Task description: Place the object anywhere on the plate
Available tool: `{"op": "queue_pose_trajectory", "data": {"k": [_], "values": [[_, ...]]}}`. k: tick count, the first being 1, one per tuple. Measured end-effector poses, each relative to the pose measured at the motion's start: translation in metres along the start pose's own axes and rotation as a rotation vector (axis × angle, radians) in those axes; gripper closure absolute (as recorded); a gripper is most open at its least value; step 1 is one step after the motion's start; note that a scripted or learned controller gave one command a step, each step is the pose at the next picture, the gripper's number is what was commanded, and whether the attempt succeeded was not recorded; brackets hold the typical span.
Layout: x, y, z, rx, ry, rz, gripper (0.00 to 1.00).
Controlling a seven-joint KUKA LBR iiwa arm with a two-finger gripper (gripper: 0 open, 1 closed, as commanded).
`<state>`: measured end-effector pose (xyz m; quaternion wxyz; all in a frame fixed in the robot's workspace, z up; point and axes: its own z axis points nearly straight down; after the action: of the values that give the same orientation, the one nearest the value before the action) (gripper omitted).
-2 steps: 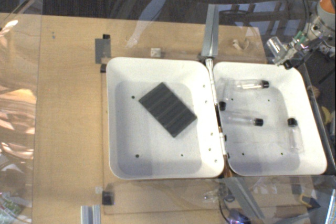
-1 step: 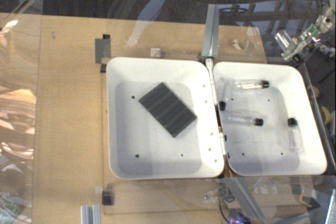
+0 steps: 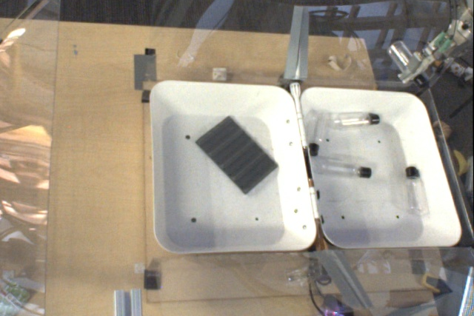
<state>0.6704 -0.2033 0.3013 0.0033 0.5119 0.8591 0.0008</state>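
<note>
four clear vials (image 3: 354,118) with black caps lie in right bin (image 3: 437,233).

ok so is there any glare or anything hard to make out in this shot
Camera view: bright glare on the clear sheet at left; the clear vials nearly vanish against the white right bin, dark caps aside; the dark plate stands out sharply; soft shadows line the left bin.

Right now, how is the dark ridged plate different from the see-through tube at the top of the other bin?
The plate is dark grey, flat and ridged; the tube is clear and round with a black cap. The plate is far bigger than the tube. The plate lies turned at a slant in the left bin; the tube lies nearly level in the right bin. Both rest on a white bin floor.
</note>
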Motion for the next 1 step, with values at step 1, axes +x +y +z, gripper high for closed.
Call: {"op": "queue_pose_trajectory", "data": {"k": [1], "values": [[-0.0002, -0.0010, 0.0909, 0.000, 0.002, -0.188, 1.00]]}}
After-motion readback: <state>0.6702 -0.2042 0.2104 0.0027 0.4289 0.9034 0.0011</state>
